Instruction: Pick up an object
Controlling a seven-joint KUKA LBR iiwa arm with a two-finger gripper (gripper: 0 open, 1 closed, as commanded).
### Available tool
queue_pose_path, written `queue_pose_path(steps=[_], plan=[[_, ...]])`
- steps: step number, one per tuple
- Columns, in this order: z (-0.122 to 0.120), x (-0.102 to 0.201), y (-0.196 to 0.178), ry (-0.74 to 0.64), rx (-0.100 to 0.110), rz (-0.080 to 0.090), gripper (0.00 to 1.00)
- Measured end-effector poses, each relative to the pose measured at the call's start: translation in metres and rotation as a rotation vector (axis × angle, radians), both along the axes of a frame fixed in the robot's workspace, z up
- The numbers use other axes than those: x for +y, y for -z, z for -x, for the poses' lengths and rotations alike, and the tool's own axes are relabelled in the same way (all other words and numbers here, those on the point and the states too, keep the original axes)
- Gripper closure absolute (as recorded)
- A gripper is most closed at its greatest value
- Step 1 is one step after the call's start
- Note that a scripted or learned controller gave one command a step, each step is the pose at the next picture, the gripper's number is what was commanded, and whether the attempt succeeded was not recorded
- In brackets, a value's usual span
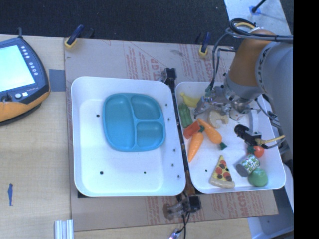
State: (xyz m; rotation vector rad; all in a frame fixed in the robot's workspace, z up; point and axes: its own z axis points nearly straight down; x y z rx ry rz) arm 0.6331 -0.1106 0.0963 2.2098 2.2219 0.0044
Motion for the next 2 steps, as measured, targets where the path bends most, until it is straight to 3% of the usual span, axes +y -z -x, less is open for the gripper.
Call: queue_pose_path(steps=[1,2], plan=[[0.028,-0.013,0.0,0.0,0.0,0.001,0.0],[-0.023,0.013,0.004,0.002,0.01,-0.004,0.0]])
